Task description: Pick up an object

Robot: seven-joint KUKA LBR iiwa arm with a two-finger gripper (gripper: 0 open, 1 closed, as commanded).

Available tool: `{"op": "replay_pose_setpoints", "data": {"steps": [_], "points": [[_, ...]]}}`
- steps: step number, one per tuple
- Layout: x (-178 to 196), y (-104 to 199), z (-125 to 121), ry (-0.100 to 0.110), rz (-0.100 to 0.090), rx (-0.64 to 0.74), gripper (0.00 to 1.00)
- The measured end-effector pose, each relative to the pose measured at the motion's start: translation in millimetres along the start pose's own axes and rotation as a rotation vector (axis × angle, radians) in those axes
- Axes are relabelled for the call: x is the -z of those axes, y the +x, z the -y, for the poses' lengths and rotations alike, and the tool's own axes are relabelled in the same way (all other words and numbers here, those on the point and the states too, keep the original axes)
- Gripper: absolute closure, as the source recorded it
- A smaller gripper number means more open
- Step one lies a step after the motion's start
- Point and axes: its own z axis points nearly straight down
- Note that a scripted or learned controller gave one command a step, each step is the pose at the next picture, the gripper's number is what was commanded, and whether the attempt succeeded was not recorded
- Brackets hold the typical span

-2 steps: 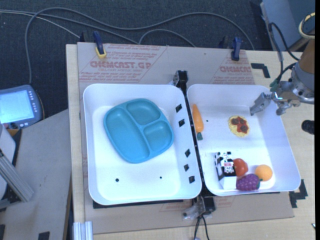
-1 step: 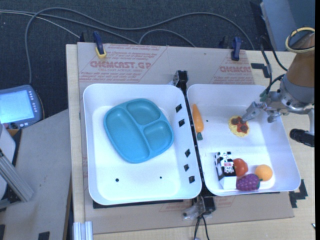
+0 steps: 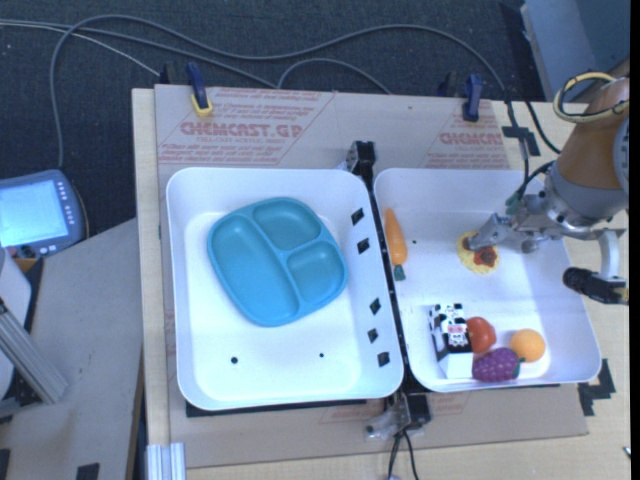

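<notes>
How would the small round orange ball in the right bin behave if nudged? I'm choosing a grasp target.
The small round orange ball looks smooth and spherical, so it would probably roll when pushed. The purple grape-like cluster beside it may block rolling leftward. It's likely light.

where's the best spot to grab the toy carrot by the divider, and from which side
Grip the toy carrot across its thicker orange middle, coming straight down from above. It lies flat and lengthwise against the right bin's left wall, green tip nearest the camera, so the fingers should probably close across its narrow width. The wall side looks tight, so one finger may have little room.
</notes>
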Motion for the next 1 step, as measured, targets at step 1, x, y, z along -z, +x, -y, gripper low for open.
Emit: {"op": "replay_pose_setpoints", "data": {"steps": [1], "points": [[16.7, -0.2, -3.8, -0.013, 0.003, 0.001, 1.00]]}}
